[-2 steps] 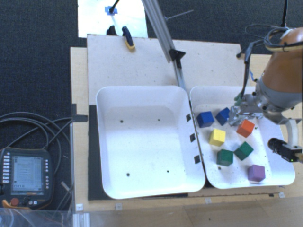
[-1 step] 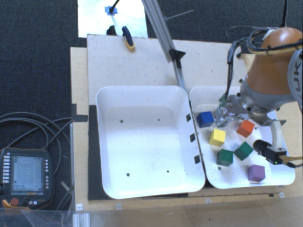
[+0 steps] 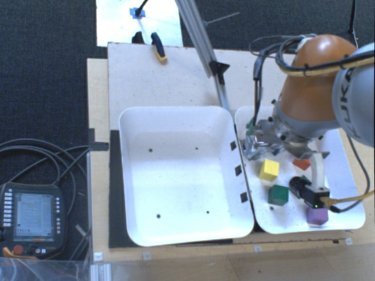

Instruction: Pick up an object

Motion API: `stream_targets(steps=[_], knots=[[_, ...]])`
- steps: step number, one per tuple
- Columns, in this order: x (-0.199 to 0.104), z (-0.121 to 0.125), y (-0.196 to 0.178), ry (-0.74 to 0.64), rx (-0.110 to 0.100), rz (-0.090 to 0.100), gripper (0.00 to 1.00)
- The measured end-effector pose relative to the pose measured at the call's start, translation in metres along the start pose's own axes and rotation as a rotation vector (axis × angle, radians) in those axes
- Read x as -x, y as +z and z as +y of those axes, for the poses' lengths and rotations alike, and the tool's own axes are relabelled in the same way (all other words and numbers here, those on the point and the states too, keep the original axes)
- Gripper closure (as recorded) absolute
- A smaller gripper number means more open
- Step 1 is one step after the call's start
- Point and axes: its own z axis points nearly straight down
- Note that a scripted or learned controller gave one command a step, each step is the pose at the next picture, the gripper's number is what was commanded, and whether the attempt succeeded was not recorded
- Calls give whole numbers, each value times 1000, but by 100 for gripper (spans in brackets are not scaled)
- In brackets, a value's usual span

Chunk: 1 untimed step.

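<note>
In the right bin point(image 3: 351, 212) lie a yellow cube point(image 3: 269, 170), a green cube point(image 3: 278, 195), a purple block point(image 3: 317, 216) and a small red piece point(image 3: 302, 164). My gripper point(image 3: 254, 146) hangs low over the bin's left part, close to its left wall, just up and left of the yellow cube. The orange-banded wrist point(image 3: 310, 81) covers the bin's far part. I see nothing held in the gripper.
The left bin point(image 3: 176, 174) lies beside the right one, and their rims meet near the gripper. A black fitting with a cable point(image 3: 307, 193) sticks out between the green cube and the purple block. A metal pole point(image 3: 199, 34) slants in from the top.
</note>
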Motion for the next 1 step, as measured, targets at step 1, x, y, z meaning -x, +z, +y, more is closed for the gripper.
stream_targets(steps=[1], knots=[[-44,-12,13,2,-1,0,100]])
